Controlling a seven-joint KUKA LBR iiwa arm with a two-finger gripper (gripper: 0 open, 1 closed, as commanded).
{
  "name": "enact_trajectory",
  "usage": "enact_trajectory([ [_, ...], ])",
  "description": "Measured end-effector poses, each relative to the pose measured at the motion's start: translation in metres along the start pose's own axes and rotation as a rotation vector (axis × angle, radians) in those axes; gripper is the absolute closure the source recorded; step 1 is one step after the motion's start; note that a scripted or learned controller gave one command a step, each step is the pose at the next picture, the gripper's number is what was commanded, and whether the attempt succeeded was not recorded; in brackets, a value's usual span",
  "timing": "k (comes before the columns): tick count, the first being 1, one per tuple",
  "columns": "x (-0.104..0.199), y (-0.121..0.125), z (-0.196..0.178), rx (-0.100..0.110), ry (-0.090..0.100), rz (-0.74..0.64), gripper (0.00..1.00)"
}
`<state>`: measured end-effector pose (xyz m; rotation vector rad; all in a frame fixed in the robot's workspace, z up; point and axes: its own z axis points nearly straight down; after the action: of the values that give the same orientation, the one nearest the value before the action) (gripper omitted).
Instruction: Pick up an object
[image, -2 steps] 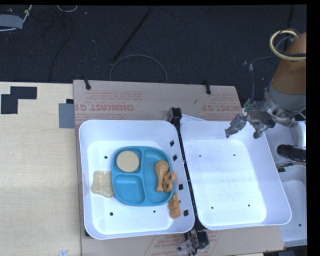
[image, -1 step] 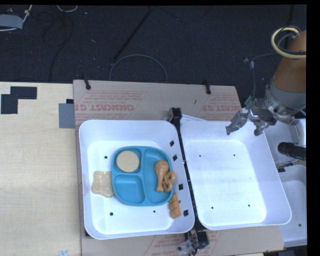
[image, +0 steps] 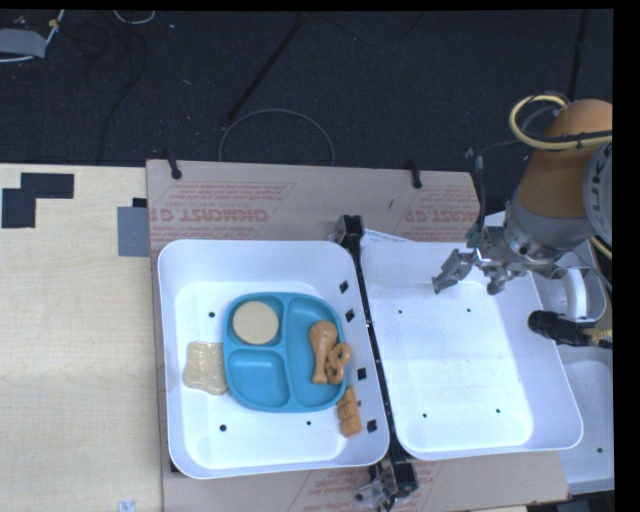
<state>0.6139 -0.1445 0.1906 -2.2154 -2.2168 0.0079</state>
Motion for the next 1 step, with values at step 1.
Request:
enact_trajectory([
  [1, -0.0052, -0.0052, 0.0617, 0.0, 0.0, 0.001, 0.0],
])
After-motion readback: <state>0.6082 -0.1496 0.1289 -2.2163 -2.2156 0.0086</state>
